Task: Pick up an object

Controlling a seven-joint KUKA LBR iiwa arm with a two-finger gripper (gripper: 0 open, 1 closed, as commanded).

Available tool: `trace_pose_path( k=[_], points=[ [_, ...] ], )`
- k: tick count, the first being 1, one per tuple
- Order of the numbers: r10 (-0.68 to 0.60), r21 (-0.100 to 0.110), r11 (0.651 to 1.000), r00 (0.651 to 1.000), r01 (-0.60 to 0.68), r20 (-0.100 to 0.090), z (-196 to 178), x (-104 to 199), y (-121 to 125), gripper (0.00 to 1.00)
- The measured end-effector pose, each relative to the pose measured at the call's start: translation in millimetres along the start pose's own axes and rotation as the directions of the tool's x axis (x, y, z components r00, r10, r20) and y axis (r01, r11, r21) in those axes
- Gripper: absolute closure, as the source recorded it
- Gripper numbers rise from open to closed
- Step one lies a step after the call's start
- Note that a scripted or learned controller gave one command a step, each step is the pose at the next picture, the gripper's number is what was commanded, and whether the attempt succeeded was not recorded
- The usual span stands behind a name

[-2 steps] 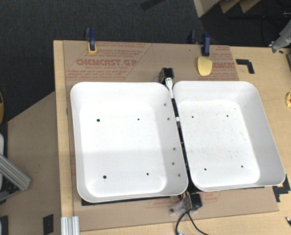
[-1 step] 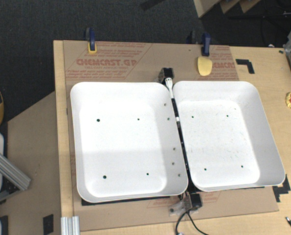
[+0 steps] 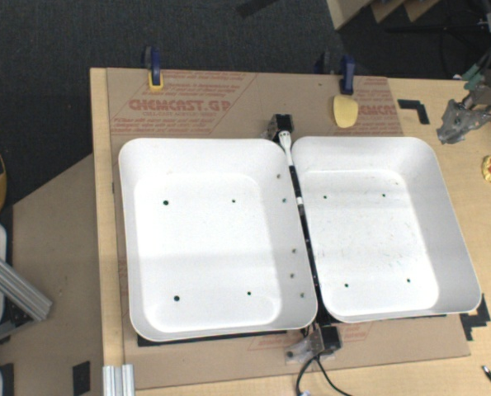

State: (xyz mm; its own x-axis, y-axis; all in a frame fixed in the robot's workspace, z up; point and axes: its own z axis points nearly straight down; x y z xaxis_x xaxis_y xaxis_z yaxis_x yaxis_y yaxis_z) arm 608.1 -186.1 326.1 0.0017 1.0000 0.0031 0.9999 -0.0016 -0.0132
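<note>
Hand (image 3: 458, 124) at far right bench (image 3: 228, 97) edge, outside right bin (image 3: 443, 221), left bin (image 3: 138, 221) alongside, finger state unclear.

Hand (image 3: 462, 122) sits at far right edge of view, upper part, grey metal, pointing down-left. Small and partly cut off by frame edge. Hangs off to the side, beyond the right bin's far corner. Arm itself mostly out of frame.

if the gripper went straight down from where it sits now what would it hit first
Probably the bare brown board beside the right bin, though depth is hard to judge. The gripper hangs at the view's right edge, outside the bin's corner.
</note>
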Motion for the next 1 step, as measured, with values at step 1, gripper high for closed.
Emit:
trace_pose_path(
  k=[1],
  points=[
    [-0.011, -0.005, 1.000, 1.000, 0.011, -0.002, 75.9, 95.4, 14.5, 1.00]
  ],
)
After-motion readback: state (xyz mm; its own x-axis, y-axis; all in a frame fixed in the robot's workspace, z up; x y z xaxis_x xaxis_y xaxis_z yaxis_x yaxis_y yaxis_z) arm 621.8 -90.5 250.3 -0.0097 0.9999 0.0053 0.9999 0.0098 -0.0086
